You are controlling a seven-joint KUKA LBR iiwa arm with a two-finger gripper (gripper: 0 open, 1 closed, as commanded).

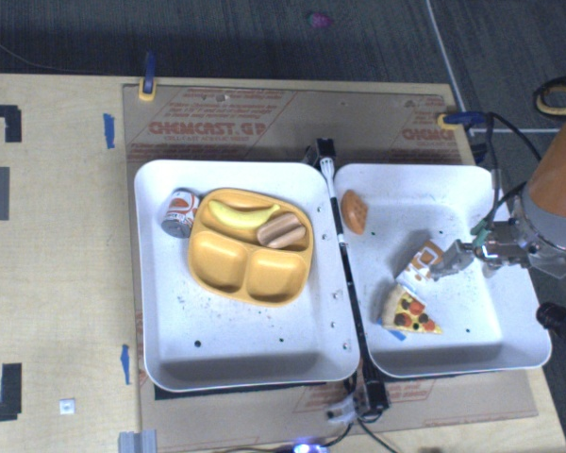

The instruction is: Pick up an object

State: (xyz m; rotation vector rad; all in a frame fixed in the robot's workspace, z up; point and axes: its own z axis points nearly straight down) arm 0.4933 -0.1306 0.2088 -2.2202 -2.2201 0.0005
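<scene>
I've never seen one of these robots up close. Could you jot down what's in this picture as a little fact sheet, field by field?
left bin: holds a yellow divided plate and a small can at its upper left
on the plate: a toy banana and a toy hot dog in the top compartment
right bin: holds a toy bread roll, a small carton and a toy pizza slice
gripper: low over the right bin, right beside the carton
holding anything: cannot tell

Yellow tray (228, 264), white bins (170, 347), orange bun (355, 211) — pizza slice (411, 311) perhaps red-dotted
</scene>
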